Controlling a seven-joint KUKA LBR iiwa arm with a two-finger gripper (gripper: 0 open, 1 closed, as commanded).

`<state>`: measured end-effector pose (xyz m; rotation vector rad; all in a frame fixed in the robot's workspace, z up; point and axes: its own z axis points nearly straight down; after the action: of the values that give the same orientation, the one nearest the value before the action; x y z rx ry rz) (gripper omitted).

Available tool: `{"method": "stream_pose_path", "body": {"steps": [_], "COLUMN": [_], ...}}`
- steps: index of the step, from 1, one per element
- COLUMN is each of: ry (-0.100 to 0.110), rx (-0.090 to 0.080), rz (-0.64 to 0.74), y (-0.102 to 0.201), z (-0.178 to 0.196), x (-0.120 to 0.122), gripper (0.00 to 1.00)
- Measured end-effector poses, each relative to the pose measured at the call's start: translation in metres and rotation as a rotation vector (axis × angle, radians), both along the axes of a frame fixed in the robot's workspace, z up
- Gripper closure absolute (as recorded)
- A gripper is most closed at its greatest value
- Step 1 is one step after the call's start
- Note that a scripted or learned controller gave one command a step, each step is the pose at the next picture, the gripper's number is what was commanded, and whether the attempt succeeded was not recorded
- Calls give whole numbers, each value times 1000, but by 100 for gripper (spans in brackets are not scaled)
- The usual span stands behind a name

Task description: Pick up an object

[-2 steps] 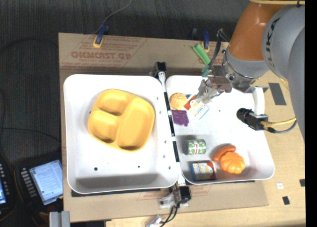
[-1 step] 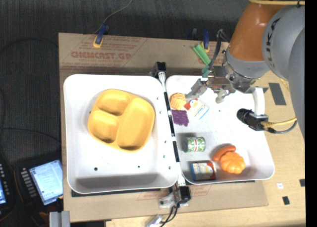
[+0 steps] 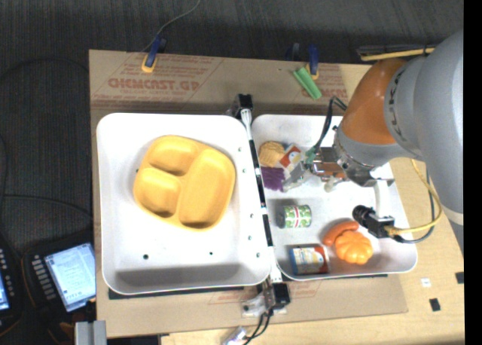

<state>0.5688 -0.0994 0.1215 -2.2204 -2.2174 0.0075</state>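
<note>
The grey arm with an orange band [image 3: 376, 99] reaches in from 3 o'clock and hangs over the right-hand shallow white bin [image 3: 403, 261]. Its gripper [image 3: 299, 170] sits low in that bin's 10 o'clock corner. Whether it is released or clenched cannot be told, and nothing can be seen to be grasped in it.

The loose things lie in the right bin. A small red-and-white packet [image 3: 289, 158] lies just beside the gripper, at its 11 o'clock. A tan round bun-like piece [image 3: 270, 153] lies at the bin's 10 o'clock, close to the left wall. A purple crumpled lump [image 3: 273, 179] sits directly at its 6 o'clock, just beside the gripper's tip. A small green-and-white tin [image 3: 297, 215] lies on its side at the bin's 8 o'clock, apart from the gripper. A blue-and-orange labelled tin [image 3: 308, 259] lies at 7 o'clock, near the front wall. An orange plastic pumpkin [image 3: 351, 245] rests at 5 o'clock, just beside that tin.

The left-hand shallow white bin [image 3: 120, 261] holds one big yellow moulded plastic piece with three rounded lobes [image 3: 184, 180], lying toward its middle. Both bins rest on a brown cardboard sheet [image 3: 226, 72]. A green peg [image 3: 307, 83] lies on the sheet at the right bin's 12 o'clock.
</note>
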Motion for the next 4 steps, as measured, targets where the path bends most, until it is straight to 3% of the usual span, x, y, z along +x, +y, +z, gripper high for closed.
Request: {"method": "stream_pose_path", "body": {"steps": [1,2,3,4], "ry": [-16,-19,-10,-6], "rx": [-1,-2,-2,-1], "rz": [1,1,1,2], "y": [-5,-6,-47,-46], "z": [-33,-22,114,113], "x": [-65,-64,-21,-21], "gripper": [0,100,100,0]}}
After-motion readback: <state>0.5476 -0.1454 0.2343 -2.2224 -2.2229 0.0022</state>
